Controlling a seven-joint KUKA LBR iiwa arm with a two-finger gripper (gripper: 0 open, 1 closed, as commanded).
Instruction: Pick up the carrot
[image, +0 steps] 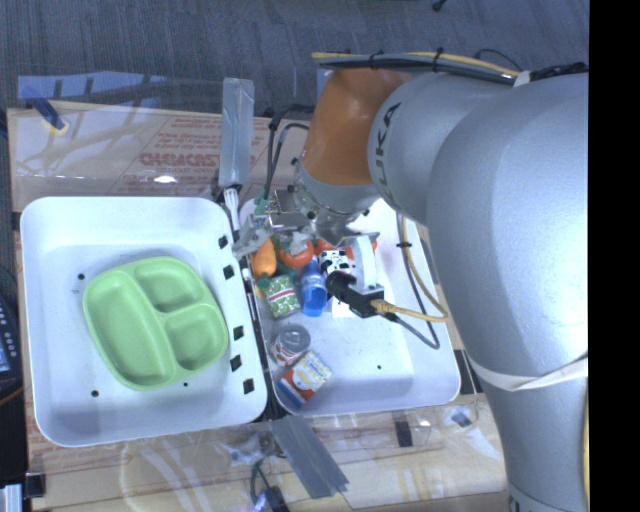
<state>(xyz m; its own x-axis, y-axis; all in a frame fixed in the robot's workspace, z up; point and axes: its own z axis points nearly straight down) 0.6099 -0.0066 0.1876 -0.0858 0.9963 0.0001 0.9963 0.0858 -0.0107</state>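
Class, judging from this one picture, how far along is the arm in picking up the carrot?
Done: the arm has reached over the right bin, its gripper low among the items. In hand: it sits just above the carrot, which lies in the bin beside a blue bottle. Left: a visible grasp and the lift.

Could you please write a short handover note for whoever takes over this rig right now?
Gripper: low over the far left corner of the right bin, just above the carrot; whether it is open or shut cannot be told.
Carrot: lying in the right bin by its left wall, beside a green packet and a blue bottle.
Left bin: holds a green divided plate.
Done: arm brought over the carrot.
Left: grasp and lift; no hold is visible.
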